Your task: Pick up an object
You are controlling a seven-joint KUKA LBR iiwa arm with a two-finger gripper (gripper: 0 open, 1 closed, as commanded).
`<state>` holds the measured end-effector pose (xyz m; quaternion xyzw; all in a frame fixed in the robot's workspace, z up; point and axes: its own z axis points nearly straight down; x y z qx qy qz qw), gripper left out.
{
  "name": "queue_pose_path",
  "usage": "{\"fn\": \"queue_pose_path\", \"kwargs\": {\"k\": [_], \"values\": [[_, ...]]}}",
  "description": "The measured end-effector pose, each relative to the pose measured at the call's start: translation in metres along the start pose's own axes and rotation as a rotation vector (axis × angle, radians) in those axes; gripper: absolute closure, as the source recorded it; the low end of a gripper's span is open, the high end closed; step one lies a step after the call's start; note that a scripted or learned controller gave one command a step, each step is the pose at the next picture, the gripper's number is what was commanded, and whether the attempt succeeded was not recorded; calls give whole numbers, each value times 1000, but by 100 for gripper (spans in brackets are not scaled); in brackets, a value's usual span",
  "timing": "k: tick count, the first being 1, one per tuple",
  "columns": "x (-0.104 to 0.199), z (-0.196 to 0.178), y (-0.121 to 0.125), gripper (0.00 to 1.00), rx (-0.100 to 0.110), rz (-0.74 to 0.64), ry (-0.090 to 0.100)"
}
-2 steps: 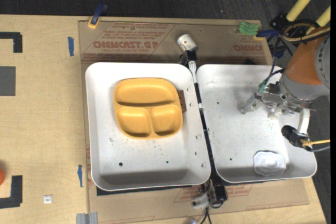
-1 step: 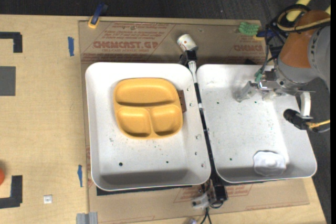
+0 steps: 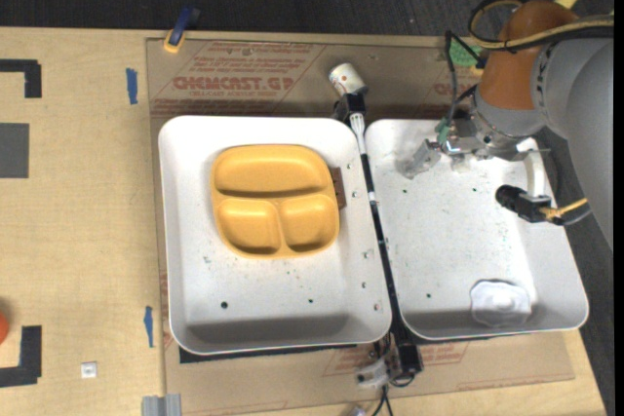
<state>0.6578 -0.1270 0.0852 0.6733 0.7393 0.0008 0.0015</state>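
A glossy yellow tray [image 3: 276, 200] with 3 compartments lies in the left bin [image 3: 185, 229], the gripper [image 3: 419, 159] hangs with fingers apart over the right bin [image 3: 556, 278], and the cardboard [image 3: 234, 81] reads roughly "CHEMCAST".

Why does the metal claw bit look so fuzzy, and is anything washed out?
In the camera view, the pincer is smeared and blurry; the yellow tray looks sharp; the pale lump nearly vanishes against the bright right bin.
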Motion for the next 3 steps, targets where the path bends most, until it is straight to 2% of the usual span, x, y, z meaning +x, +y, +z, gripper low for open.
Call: {"fn": "queue_pose_path", "kwargs": {"k": [1, 2, 3], "values": [[30, 0, -59, 0, 3, -169, 2], [30, -11, -58, 100, 0, -167, 3], [30, -11, -58, 0, 0, -168, 3]]}}
